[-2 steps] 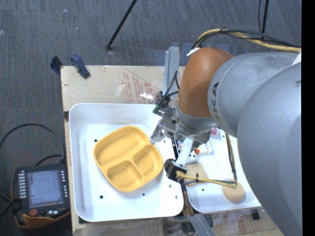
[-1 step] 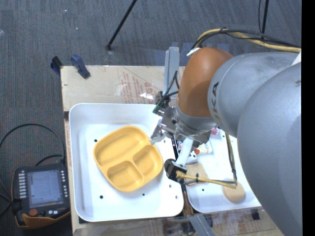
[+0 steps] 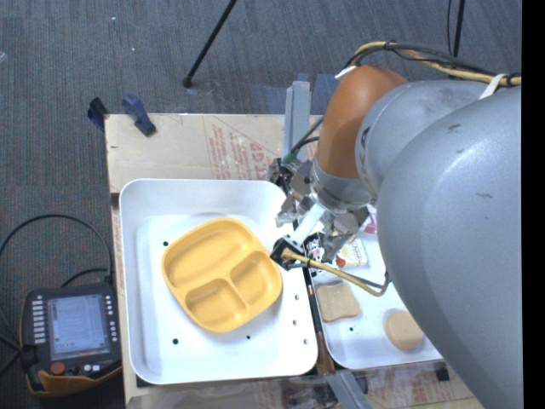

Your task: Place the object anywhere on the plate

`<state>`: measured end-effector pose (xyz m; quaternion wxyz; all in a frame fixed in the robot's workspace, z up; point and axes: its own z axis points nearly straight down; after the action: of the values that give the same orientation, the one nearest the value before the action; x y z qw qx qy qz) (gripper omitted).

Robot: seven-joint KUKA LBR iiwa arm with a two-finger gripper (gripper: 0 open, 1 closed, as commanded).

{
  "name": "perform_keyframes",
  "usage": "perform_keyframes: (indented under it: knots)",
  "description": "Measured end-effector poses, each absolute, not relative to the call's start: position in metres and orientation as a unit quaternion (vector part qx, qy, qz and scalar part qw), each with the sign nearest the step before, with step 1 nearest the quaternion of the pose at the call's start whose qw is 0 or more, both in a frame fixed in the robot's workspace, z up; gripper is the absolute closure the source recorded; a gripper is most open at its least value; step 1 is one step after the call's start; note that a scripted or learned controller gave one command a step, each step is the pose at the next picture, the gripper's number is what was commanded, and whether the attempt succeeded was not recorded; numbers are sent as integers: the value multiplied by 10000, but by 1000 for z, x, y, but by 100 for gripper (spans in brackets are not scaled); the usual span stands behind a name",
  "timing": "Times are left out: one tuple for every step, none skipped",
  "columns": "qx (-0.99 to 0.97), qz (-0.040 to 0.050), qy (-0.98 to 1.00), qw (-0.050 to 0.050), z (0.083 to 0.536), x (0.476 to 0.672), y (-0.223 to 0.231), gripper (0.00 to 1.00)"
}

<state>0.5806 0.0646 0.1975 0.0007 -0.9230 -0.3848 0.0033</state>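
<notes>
We find the pincer [image 3: 294, 216] just beside the yellow plate [image 3: 220, 273], a toast slice [image 3: 338, 301] lying in the neighbouring bin [image 3: 366, 352], and cannot tell whether it is closed.

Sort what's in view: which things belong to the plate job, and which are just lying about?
Job: yellow plate, gripper; possible objects: toast slice, round bun, packet.
Lying about: teach pendant, blue clamp, stand leg.

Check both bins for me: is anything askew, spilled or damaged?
Only the yellow plate sits skewed, its edges slanted against the walls of the left bin. The toast slice and round tan piece lie flat in the right bin; nothing looks spilled.
</notes>
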Motion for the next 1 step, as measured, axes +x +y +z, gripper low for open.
perform_keyframes:
  knots:
    - [-9212,63,-3891,18,205,580,68,100]
